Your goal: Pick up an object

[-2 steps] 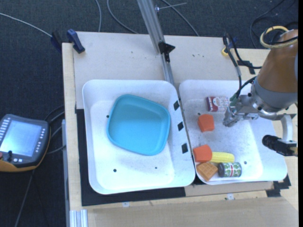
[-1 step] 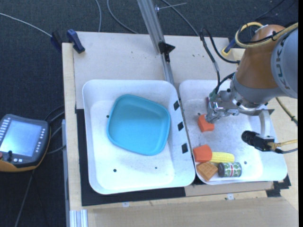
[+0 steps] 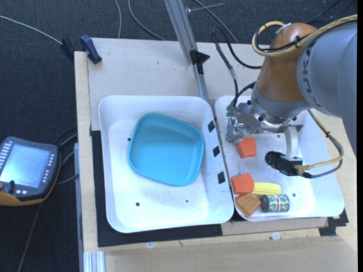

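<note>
My gripper (image 3: 239,134) hangs over the left part of the right bin (image 3: 323,200), under the grey and orange wrist. An orange block (image 3: 247,148) sits right at the gripper's lower end; whether it is gripped or just lying below is unclear. Nearer the front of that bin lie a red-orange block (image 3: 243,183), a yellow corn-like piece (image 3: 266,188), a tan wedge (image 3: 247,204) and a small dark can (image 3: 275,203) on its side.
A light blue square plate (image 3: 166,149) lies in the left bin (image 3: 113,208). A slanted metal pole (image 3: 182,35) crosses the bench at the back. A black part with a yellow cable (image 3: 282,162) hangs off the wrist. A teach pendant (image 3: 25,169) rests off the bench at left.
</note>
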You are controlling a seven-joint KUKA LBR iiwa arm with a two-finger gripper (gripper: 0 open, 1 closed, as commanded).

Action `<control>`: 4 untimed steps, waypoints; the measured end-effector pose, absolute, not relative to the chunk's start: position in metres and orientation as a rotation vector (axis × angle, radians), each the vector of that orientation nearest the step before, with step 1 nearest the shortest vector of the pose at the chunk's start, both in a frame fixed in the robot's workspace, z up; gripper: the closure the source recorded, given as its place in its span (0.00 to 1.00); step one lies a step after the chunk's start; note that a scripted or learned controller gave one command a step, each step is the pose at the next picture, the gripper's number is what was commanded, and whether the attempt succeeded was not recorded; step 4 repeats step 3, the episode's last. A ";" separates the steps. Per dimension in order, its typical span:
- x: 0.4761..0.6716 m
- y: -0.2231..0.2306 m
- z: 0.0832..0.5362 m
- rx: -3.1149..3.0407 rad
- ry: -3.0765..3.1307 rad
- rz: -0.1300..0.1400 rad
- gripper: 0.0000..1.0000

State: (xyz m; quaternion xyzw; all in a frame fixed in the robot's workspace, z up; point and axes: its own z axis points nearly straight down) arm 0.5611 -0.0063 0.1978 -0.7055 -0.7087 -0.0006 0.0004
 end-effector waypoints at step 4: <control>0.613 0.092 0.224 -2.221 -2.222 0.000 0.00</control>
